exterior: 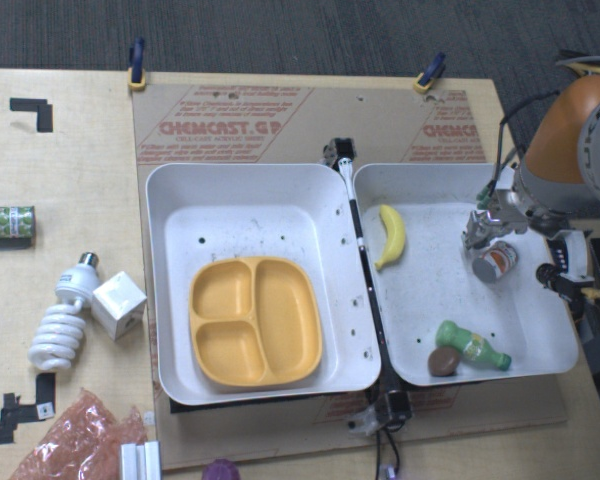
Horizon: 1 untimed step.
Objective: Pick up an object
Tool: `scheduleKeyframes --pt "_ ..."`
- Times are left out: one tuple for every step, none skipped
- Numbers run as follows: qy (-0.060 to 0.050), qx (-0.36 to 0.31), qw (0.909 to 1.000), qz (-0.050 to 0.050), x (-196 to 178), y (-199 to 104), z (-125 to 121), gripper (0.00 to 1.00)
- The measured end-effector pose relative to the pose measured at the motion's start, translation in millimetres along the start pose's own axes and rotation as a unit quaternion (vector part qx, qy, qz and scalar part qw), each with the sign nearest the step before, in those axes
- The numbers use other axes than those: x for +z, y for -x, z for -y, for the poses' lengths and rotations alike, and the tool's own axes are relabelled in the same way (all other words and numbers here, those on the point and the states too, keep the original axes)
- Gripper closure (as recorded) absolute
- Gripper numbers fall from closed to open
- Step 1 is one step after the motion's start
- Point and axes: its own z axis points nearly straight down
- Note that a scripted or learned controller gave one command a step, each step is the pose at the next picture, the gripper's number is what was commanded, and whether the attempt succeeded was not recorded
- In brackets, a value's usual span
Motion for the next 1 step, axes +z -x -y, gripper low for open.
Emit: scheduleKeyframes --pt "0.0 -0.001 1.0 0.0 -102.6 21.1 -45.4 0.0"
